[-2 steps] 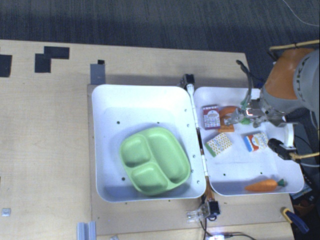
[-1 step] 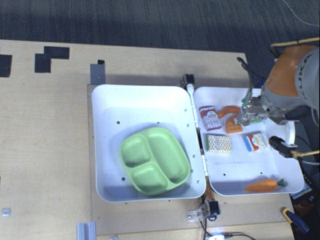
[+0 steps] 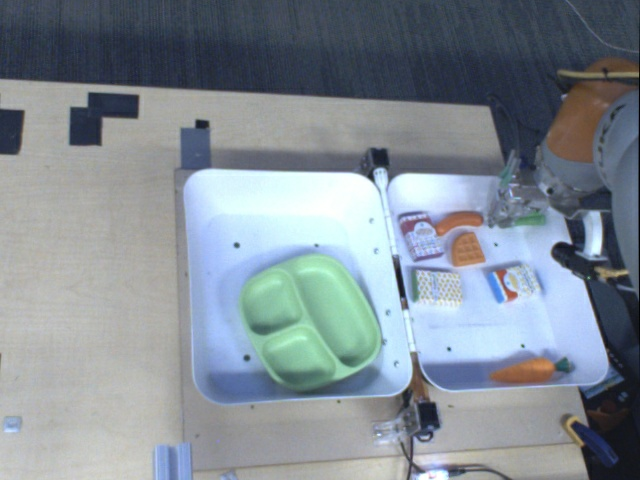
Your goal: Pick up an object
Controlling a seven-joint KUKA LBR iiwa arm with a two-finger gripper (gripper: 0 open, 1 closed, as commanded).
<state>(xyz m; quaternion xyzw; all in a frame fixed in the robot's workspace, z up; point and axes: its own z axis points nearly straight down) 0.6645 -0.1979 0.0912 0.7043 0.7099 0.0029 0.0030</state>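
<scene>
The gripper (image 3: 512,206) hangs over the far right corner of the right bin (image 3: 590,313), and whether it is apart or together cannot be told at this size; nothing shows in its grasp. Closest to it, on the bin floor just to its left, lies a small toy sausage (image 3: 459,221), with an orange waffle-like toy (image 3: 467,249) touching it on the near side. Both look like light, rigid plastic play food, probably smooth and apt to roll or skid, so a grip across the sausage's narrow middle seems safest. Further picks are a red carton (image 3: 421,236), a speckled packet (image 3: 438,288), a small milk-style box (image 3: 514,283) and a toy carrot (image 3: 527,371) by the near wall. The left bin (image 3: 215,298) holds a green divided plate (image 3: 310,319), broad and awkward for two fingers.
</scene>
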